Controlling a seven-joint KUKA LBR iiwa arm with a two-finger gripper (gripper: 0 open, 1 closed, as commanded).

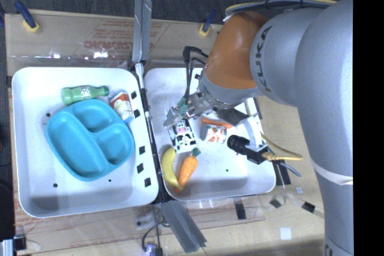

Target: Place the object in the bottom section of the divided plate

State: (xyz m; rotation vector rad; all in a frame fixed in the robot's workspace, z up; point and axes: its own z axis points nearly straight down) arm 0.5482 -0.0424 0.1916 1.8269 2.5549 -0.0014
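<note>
Left bin (18,129): blue divided plate (90,138) sits mid-floor, with the green bottle (84,93) and a small red-white bottle (123,106) tight at its far edge and open floor along the near wall. Right bin (240,180): cow-print carton (185,139) sits mid-floor, banana (169,166) and carrot (187,169) crowd the near-left corner, and the near-right floor is open. Arm (240,63) reaches in from the right, wrist bent down. Hand (180,114) is just above the carton; can't tell its opening.
</note>
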